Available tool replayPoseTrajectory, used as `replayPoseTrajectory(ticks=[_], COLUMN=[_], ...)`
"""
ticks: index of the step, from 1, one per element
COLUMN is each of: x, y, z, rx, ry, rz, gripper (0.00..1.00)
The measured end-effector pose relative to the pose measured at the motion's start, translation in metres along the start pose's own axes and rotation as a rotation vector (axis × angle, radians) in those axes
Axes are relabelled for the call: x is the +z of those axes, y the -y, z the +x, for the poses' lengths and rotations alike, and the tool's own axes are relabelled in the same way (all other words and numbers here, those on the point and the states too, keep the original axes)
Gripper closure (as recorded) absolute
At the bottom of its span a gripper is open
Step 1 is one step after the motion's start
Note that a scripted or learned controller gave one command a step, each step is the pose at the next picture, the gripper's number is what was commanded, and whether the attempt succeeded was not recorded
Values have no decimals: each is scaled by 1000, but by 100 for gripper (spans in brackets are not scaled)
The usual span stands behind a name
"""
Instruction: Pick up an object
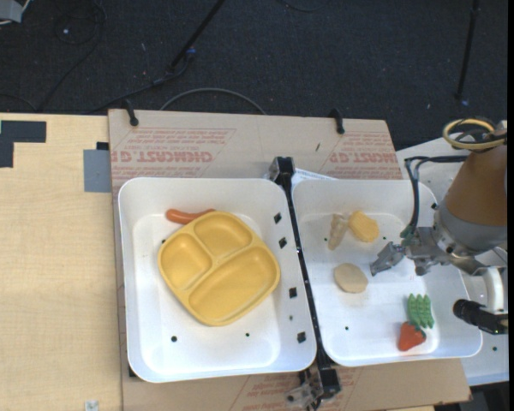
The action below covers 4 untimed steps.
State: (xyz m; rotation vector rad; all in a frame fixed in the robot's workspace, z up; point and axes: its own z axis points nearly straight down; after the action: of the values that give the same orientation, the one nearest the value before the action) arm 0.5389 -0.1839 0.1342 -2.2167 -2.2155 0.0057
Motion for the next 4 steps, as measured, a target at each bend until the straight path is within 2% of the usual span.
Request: replayPoseTrajectory(ticks=[1,2,3,4], x=[-12,-69,-98,-87], y=[-1,-2,-2,-8], z=[-1,-11,-12,39], rx=[2,4,-2,-5], ry=[1,4,3,1], rz=[-3,-11,-9,-5], gripper=[100,100,100,100])
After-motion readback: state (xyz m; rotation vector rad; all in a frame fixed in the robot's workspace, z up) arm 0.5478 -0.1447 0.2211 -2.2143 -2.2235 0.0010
